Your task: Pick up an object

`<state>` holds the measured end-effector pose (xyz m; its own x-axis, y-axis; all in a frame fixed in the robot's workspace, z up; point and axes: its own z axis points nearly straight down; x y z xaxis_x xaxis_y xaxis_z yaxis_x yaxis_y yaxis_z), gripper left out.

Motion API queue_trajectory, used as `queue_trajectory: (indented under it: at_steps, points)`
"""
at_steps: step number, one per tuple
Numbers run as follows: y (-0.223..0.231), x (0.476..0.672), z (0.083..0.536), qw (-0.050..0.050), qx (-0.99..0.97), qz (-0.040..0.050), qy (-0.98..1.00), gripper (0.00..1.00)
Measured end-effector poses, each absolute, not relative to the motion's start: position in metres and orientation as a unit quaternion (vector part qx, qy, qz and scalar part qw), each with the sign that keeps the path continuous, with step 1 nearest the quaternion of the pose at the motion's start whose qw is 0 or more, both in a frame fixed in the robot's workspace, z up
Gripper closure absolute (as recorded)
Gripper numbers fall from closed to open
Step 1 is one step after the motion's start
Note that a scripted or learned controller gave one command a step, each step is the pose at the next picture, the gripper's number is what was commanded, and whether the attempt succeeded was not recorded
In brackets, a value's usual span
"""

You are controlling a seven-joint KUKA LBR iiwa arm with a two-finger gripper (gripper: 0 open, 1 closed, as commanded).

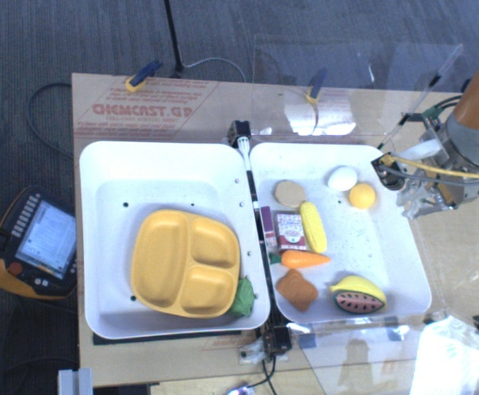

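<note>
Two likely targets by the right bin's [420,262] far right corner: white egg [342,178], orange ball [362,196], just beside each other. Gripper [425,194] over that rim, grip state unreadable. Centre over the ball, descend clear of the egg.

a robotics lab is showing here: a teach pendant [38,243] is lying on grey carpet [25,39], cables [192,66] are trailing past a clamped bench [141,109].

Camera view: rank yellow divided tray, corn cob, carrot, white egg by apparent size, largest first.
1. yellow divided tray, by far
2. corn cob and carrot: similar length, too close to rank
3. white egg, smallest
</note>
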<state>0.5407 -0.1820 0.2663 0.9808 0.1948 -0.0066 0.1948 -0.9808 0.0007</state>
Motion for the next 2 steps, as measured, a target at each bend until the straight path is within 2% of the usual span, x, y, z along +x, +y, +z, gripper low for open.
queue_trajectory:
  at_steps: [1, 2]
  points:
    - [-0.1954, 0.4823, 0.2527, -0.001, 0.99, -0.0041, 0.142, 1.0]
    - [-0.2013, 0.4831, 0.256, -0.002, 0.948, -0.0032, 0.319, 1.0]
